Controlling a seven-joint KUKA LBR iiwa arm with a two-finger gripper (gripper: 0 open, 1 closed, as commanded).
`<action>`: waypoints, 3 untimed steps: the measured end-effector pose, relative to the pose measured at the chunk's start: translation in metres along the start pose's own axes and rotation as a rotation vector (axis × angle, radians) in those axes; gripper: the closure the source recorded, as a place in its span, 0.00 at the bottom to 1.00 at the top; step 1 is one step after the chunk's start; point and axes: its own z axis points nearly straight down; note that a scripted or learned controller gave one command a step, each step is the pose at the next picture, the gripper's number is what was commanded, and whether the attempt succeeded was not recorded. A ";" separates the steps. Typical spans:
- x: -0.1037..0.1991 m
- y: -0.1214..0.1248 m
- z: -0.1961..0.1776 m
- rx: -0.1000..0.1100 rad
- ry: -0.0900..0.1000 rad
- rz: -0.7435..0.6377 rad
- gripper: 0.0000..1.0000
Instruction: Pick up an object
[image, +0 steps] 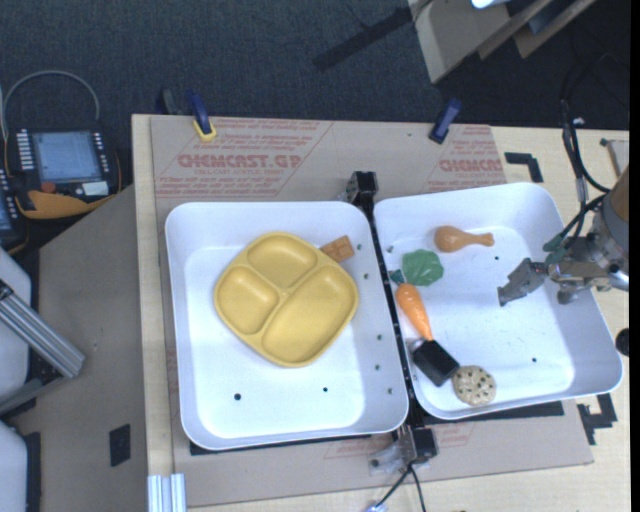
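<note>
Reading "CHEMCAST GP" across the top of the board (250, 150); gripper (522, 283) is hovering open, grasping nothing, mid-right, near the carrot (414, 311).

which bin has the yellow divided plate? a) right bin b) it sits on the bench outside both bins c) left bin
c: the yellow divided plate lies inside the left bin, while the carrot and cookie lie in the right bin.
</note>
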 end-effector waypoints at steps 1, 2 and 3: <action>0.000 0.001 -0.002 -0.004 -0.001 -0.001 0.00; -0.004 -0.006 0.060 0.005 0.002 0.001 0.00; -0.007 -0.007 0.123 0.004 0.002 0.001 0.00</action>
